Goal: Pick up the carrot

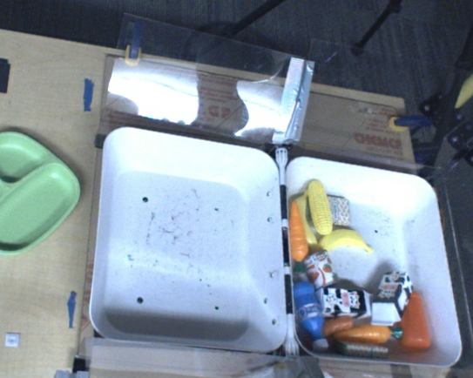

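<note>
Where toys crowd, tapered smooth orange carrot [297,234], glossy white bin [412,194]

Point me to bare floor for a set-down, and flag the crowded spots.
Free: left bin floor, wall to wall; right bin right half, past the banana. Crowded: right bin's left wall and near edge, where corn, carrot and cartons pack together.

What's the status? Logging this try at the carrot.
Carrot along right bin's left wall, not yet picked. Corn pressed beside it, small carton at its lower end.
</note>
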Controlling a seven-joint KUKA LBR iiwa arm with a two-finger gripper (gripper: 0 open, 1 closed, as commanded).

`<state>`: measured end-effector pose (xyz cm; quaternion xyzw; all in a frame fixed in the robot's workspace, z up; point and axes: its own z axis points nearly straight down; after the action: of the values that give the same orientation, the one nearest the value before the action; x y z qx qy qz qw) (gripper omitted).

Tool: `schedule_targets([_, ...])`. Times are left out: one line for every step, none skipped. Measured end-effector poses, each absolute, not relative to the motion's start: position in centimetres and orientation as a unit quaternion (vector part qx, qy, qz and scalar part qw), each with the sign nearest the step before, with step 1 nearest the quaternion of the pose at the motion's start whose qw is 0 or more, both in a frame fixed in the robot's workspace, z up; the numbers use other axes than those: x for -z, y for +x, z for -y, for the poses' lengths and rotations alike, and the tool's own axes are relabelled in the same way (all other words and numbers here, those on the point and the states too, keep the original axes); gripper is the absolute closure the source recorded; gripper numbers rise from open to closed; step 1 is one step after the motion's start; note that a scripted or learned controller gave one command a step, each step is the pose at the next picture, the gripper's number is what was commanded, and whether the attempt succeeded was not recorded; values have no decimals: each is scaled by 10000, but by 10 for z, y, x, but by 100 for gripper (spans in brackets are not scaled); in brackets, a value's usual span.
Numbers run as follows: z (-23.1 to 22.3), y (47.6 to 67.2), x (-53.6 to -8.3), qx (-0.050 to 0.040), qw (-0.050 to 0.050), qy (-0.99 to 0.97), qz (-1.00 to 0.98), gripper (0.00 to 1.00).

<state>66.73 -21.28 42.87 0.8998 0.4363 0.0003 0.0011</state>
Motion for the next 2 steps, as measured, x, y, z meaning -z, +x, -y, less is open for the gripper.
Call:
schedule_targets([211, 668, -440, -8, 26, 8988, -4383, 100])
schedule_targets([208, 670, -450, -10, 41, 8977, -4405, 100])
